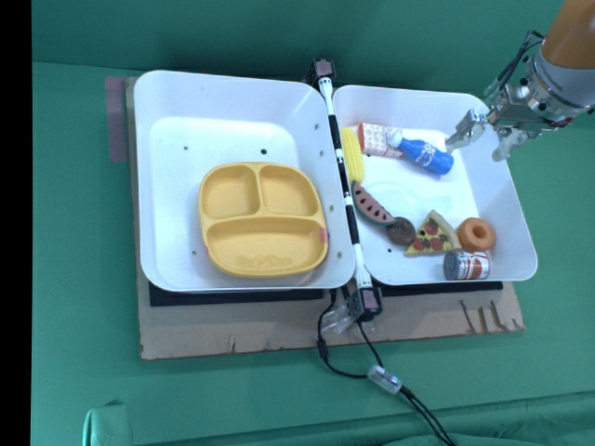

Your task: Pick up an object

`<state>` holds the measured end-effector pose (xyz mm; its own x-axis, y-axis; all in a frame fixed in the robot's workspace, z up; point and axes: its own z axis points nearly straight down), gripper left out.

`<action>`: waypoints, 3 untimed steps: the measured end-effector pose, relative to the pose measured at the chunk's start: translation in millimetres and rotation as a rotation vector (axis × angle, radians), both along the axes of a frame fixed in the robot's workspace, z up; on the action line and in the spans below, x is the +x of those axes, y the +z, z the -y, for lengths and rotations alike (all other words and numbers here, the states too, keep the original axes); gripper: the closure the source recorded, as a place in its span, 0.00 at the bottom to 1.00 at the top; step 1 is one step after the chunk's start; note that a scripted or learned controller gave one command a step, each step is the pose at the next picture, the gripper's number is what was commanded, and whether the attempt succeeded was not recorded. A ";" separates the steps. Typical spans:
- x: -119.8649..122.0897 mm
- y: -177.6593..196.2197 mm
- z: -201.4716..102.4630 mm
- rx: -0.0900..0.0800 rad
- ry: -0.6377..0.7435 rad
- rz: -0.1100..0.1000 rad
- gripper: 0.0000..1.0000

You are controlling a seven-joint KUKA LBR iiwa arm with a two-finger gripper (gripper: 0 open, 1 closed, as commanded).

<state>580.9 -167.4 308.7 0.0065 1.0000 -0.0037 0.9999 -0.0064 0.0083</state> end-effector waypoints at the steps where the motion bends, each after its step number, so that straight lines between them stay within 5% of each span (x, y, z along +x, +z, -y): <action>1: 44.6 -121.2 -8.5 -0.005 0.002 0.007 0.00; 2: 47.7 -103.0 -4.4 -0.014 -0.003 0.024 1.00; 3: 47.7 -103.1 -4.4 -0.013 -0.004 0.024 0.00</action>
